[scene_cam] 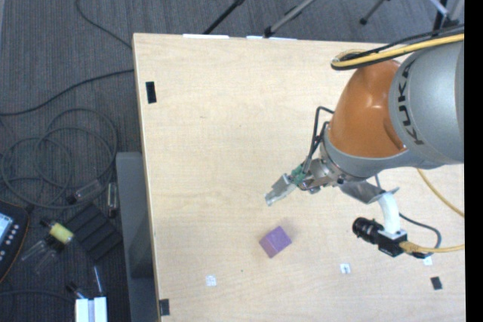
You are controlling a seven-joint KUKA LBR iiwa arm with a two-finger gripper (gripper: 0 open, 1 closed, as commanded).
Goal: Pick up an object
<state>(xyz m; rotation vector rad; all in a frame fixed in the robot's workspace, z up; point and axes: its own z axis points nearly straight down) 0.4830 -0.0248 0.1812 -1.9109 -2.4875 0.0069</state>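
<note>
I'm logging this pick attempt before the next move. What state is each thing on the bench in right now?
Purple block: lying on the wooden bench top, free, nothing touching it.
Pincer: in the air above and to the left of the block, apart from it, holding nothing visible.
Arm: reaching in from the right, bent over the bench.
Small black device on the arm: hanging beside the wrist, cabled.

The grey arm with its orange band reaches in from the right, its gripper angled down-left, nothing visible between its fingers.
</note>
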